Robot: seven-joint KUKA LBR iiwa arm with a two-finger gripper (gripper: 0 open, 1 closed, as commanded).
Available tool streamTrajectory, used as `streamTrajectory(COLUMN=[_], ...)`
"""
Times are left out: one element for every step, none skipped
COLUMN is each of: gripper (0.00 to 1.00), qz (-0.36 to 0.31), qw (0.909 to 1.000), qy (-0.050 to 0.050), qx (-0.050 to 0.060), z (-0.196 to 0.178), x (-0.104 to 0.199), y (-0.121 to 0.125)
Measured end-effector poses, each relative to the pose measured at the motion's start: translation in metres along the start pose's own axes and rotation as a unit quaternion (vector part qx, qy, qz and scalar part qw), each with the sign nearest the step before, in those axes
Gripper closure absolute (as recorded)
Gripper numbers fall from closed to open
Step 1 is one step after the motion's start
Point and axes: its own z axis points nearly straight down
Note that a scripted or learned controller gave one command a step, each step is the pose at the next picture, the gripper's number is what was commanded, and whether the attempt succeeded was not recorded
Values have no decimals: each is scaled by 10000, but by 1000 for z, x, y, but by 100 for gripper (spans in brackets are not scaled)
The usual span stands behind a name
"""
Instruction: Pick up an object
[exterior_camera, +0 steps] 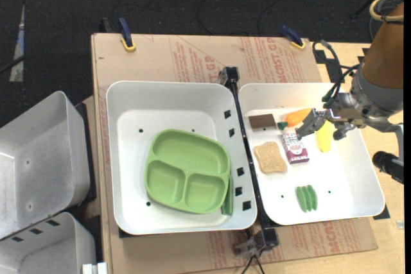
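Note:
The right bin (359,199) holds several small items: a brown block (261,120), an orange piece (297,117), a purple and pink carton (295,146), a slice of toast (270,158), a green pea pod (306,197) and a yellow piece (324,139). My gripper (324,128) hangs over the upper middle of this bin, open. Its dark fingers (307,124) stand apart on either side of the yellow piece's top, and nothing is held between them. The carton lies just below the left finger.
A green divided plate (187,171) lies in the left bin (122,138). A black divider (241,138) runs between the bins. The grey arm with its orange band (387,54) comes in from the right. More white bins (38,157) stand off the bench at left.

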Motion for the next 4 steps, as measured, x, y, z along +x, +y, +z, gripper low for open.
streamTrajectory(gripper=[0,0,0,0], qz=[-12,4,7,6], qw=[10000,10000,10000,10000], qy=[-9,-3,-2,-1], qx=[-57,-25,-24,-34], z=[-6,59,122,176], x=[0,1,-2,-1], y=[2,1,-3,-3])
